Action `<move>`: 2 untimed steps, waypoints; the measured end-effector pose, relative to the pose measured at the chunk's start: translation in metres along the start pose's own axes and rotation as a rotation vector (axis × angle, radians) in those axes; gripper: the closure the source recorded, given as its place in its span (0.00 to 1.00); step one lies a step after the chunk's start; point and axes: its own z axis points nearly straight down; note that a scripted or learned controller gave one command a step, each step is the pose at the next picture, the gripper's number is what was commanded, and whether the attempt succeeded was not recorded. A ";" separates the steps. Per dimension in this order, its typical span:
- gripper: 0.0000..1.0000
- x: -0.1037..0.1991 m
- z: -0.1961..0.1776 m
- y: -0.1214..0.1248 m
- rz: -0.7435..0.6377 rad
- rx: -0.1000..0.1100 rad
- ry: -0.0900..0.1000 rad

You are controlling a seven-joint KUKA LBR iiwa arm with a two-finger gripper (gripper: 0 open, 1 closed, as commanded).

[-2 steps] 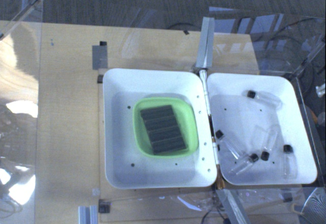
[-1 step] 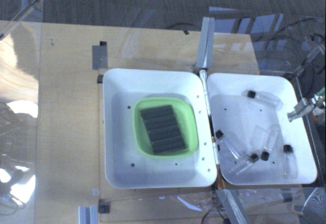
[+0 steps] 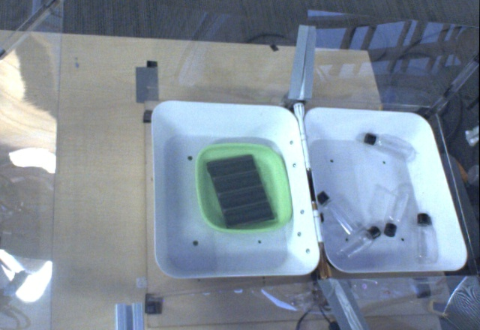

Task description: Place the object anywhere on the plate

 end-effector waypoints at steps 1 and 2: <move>0.00 0.000 0.015 -0.001 0.111 0.004 0.004; 0.00 0.000 0.002 0.000 0.231 0.003 0.001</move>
